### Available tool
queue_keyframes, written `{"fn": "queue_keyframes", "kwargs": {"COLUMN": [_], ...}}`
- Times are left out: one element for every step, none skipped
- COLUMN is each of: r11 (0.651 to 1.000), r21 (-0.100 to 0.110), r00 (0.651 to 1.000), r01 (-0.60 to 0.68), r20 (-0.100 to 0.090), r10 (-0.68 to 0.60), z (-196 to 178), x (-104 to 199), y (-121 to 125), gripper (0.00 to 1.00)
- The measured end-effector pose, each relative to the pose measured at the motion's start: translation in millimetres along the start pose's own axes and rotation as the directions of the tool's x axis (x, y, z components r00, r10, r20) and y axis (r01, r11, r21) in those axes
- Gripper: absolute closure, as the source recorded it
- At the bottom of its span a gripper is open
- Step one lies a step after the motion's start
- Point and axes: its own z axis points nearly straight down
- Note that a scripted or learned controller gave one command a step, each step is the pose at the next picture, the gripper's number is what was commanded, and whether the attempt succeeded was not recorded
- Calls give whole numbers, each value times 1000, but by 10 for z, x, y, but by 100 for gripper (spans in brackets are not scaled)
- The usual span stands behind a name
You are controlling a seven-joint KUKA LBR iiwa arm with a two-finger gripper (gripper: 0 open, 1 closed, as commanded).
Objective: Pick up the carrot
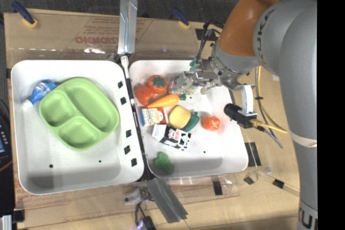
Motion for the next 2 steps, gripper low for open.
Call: {"fn": "queue_keyframes", "kwargs": {"r11": [987, 963], "r21": [0, -19], "r00": [987, 964], "r01": [162, 268], "r20": [-1, 8], "r10": [-162, -268], "z": [53, 1047], "x": [-36, 365], "y": [19, 136], "gripper": [0, 0]}}
